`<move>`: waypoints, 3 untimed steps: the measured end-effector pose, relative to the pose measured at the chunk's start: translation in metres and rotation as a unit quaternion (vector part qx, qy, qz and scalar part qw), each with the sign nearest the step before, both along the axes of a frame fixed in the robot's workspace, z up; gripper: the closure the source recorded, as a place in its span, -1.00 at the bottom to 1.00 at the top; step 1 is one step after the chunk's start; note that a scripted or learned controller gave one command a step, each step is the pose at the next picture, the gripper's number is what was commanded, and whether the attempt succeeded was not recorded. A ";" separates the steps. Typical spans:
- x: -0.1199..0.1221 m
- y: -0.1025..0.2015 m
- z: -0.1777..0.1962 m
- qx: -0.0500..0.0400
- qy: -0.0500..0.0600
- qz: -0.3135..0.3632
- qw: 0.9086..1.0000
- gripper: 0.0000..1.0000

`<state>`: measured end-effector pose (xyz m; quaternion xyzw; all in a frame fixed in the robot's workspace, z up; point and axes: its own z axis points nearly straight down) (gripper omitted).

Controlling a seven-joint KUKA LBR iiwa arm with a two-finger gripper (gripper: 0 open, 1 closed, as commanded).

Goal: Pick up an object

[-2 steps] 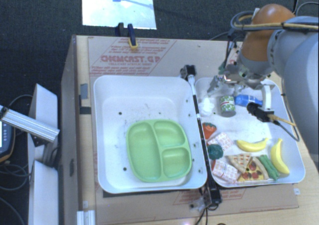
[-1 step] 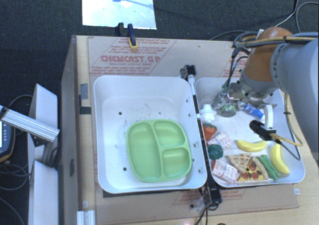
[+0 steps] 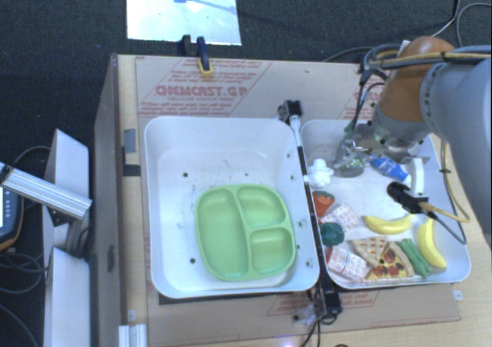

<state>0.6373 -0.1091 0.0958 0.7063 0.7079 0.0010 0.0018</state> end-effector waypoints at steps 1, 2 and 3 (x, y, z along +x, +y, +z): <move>-0.033 -0.029 0.050 0.000 0.001 -0.001 1.000 1.00; 0.013 0.058 0.127 0.001 0.000 0.001 1.000 1.00; -0.045 0.077 0.122 0.001 0.001 0.000 1.000 1.00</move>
